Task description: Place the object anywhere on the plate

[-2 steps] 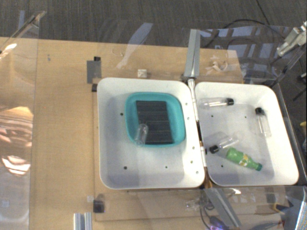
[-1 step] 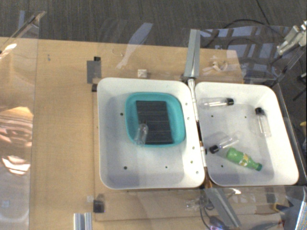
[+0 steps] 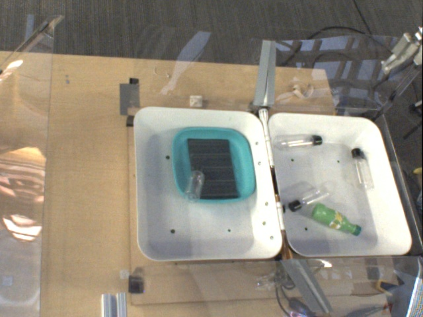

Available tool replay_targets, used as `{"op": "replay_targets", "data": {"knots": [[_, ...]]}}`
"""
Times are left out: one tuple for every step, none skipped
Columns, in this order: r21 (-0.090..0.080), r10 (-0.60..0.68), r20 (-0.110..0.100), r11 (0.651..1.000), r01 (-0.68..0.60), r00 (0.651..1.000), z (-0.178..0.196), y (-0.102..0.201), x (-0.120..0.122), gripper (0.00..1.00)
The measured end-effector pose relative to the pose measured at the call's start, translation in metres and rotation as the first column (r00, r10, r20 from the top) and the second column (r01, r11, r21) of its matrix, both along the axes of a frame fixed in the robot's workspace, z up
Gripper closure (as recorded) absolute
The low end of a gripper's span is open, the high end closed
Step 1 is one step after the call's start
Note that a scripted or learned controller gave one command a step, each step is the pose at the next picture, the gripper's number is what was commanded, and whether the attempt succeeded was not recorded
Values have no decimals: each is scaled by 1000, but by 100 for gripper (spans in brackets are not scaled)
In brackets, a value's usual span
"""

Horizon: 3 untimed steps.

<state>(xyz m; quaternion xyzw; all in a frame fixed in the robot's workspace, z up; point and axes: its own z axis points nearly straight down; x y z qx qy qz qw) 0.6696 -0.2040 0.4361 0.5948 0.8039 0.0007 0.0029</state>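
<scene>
A teal plate (image 3: 180, 152) lies in the left bin (image 3: 152, 230). A dark grey ridged slab (image 3: 215, 164) rests flat in the plate's middle. A small clear vial (image 3: 193, 184) lies on the plate's lower left part, against the slab's corner and reaching the rim. My gripper (image 3: 400, 53) appears as a pale grey tip at the top right edge, high above and behind the right bin (image 3: 390, 243), far from the plate. Nothing shows between its fingers.
The right bin holds three clear vials with black caps (image 3: 299, 140) (image 3: 360, 168) (image 3: 307, 199) and a green bottle (image 3: 335, 220) lying near its front. A metal divider post (image 3: 266, 71) stands behind the seam between the bins. Cables lie behind the right bin.
</scene>
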Motion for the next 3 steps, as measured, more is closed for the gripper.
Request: {"op": "replay_targets", "data": {"knots": [[1,-127,1,992,127,992,0,0,0,0],[1,-201,1,980,201,980,1,0,0,0],[2,-288,1,958,288,958,1,0,0,0]]}}
